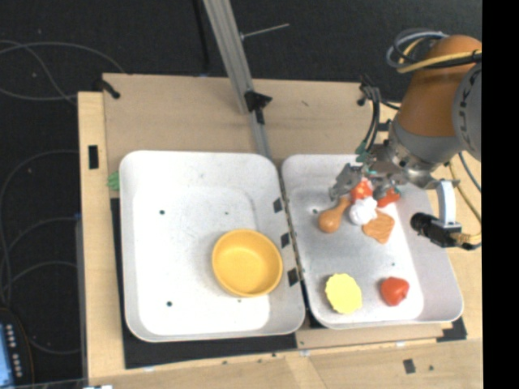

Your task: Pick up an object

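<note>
Your tan surface (186, 112) carries two white bins; the left bin (162, 185) holds a yellow bowl (246, 262). In the right bin (430, 290), the gripper (365, 186) sits low over a clustered orange-and-white toy (363, 211) (likely its target); whether its jaws are apart, you cannot tell.

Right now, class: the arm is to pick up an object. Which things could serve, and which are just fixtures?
Could serve:
yellow bowl
orange wooden pin
white lump
orange wedge
yellow disc
red piece

Fixtures:
left bin
right bin
metal pole
</note>
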`<state>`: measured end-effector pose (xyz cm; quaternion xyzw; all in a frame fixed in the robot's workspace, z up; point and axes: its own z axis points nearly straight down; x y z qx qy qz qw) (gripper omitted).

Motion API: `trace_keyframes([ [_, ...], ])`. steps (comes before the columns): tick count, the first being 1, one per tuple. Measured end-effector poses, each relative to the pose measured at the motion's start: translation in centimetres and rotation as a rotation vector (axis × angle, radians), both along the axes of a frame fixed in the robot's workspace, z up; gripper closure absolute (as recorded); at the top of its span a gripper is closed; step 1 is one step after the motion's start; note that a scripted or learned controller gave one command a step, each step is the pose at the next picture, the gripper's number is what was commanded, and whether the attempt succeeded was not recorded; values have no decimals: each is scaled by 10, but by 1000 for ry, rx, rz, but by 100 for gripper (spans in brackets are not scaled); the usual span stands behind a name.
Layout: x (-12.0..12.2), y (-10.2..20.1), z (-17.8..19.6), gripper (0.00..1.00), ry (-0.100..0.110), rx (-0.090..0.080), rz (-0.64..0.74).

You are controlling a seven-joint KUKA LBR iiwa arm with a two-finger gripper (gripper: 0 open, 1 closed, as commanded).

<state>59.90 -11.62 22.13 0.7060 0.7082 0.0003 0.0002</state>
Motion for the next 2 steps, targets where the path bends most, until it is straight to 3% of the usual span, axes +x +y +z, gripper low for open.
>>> trace_keyframes([
  [1, 0, 0, 0, 0, 0, 0, -1],
  [2, 6, -7, -44, 0, 0, -2, -4],
])
